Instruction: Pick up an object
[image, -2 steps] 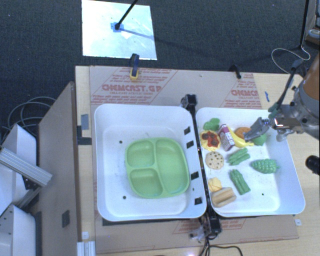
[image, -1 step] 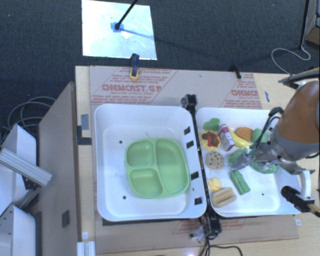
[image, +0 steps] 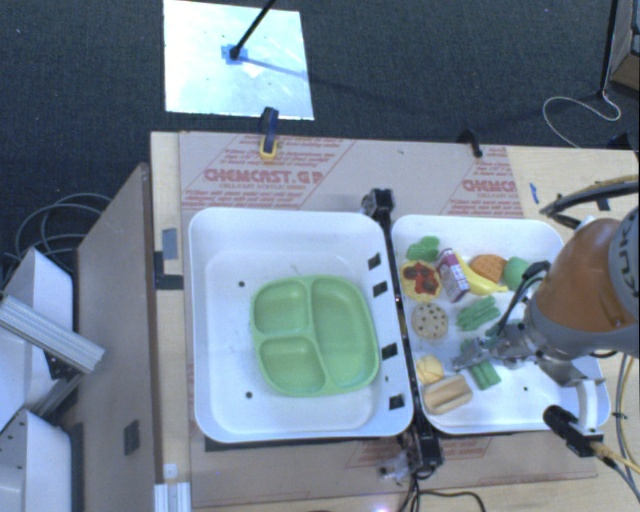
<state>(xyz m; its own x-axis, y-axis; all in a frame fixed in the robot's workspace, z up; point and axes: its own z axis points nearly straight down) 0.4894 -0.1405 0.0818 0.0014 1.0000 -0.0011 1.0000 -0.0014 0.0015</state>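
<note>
The right bin (image: 520, 405) holds several toy foods: a green piece (image: 423, 246), a yellow and red piece (image: 421, 279), a red can (image: 452, 275), an orange and yellow piece (image: 487, 270), a cookie (image: 431, 320), a green vegetable (image: 478, 314), a green block (image: 485, 375), a yellow piece (image: 429, 369) and a tan bread piece (image: 447, 393). My gripper (image: 476, 352) reaches in from the right, low over the bin, with its tip just above the green block. The arm's orange band (image: 590, 285) covers the bin's right side.
The left bin (image: 220, 290) holds a light green divided tray (image: 313, 334). A black divider with clips (image: 395, 320) runs between the two bins. Cardboard (image: 300, 175) lies under the bins, and cables trail at the right.
</note>
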